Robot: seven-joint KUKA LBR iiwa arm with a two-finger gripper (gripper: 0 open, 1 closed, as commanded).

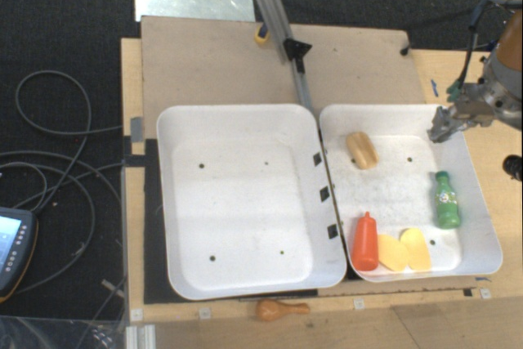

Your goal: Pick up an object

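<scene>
While the gripper [442,129] hovers over the right white bin's [482,253] far edge, fingers' state untellable, you need a descent toward the green plastic bottle [446,199].

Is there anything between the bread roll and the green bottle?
No. In the camera view, just bare white bin floor lies between the bread roll and the green bottle.

Grey metal arm [498,98] with an orange band [511,45] and black cables [474,37].
</scene>
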